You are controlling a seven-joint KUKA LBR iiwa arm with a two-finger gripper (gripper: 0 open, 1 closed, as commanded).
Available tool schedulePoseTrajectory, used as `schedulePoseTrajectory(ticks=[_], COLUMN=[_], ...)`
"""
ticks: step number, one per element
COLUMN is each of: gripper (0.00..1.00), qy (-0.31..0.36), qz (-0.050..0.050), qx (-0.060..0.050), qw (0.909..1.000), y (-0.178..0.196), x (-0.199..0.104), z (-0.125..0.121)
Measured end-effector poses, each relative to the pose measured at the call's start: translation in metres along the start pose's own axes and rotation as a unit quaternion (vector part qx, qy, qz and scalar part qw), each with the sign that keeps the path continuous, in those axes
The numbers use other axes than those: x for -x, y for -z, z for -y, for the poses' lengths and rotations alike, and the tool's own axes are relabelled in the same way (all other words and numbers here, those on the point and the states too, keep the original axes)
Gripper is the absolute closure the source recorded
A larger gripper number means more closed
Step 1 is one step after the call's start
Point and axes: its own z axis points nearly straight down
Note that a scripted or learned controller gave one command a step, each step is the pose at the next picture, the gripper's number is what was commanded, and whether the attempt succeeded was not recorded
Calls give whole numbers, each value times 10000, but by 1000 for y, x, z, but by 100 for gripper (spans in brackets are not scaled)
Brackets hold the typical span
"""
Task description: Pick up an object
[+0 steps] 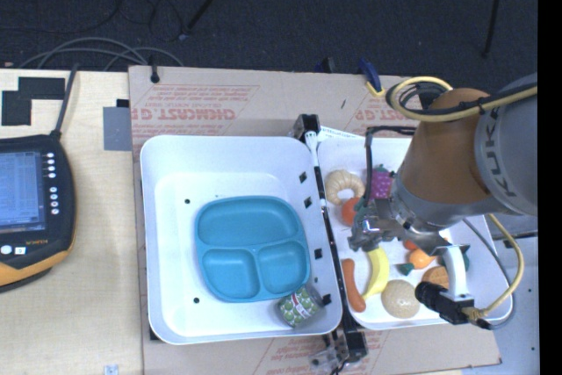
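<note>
Arm (448, 162) reaches in from the right and hangs low over the right bin (347, 152). Gripper (369, 233) sits over the bin's middle, toward its left half. The wrist hides most of the gripper. Cannot tell how far open it is, or whether it has hold of anything.

Right bin, candidate objects:
- banana (378, 272), yellow, lying just below the gripper, top end close under it; contact cannot be judged.
- red piece (349, 211), just left of the gripper, partly covered by it.
- bagel (344, 185), pale tan ring, above the red piece, near the divider.
- grapes (381, 185), purple, right of the bagel, at the edge of the wrist.
- sausage (352, 285), red, lying lengthwise left of the banana, just beside it.
- beige lump (400, 299), round, near the front wall, right of the banana's lower end.
- two small orange pieces (421, 259), right of the banana, under the wrist's shadow.

Left bin (176, 180):
- blue plate (250, 246), three compartments, flat in the middle.
- green-and-white can (299, 307), in the front right corner, just beside the plate's edge.

Both bins rest on a cardboard sheet (219, 105). A pendant (26, 206) with a lit screen lies on the bench at far left, well apart from the bins.
</note>
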Motion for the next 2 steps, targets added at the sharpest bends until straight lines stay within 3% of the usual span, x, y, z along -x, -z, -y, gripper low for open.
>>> schedulePoseTrajectory(ticks=[1,2], gripper=[100,100], qy=[39,-4], qz=[-9,7], qx=[68,46], qw=[10000,10000], y=[109,177], x=[-80,-82], z=[-4,22])
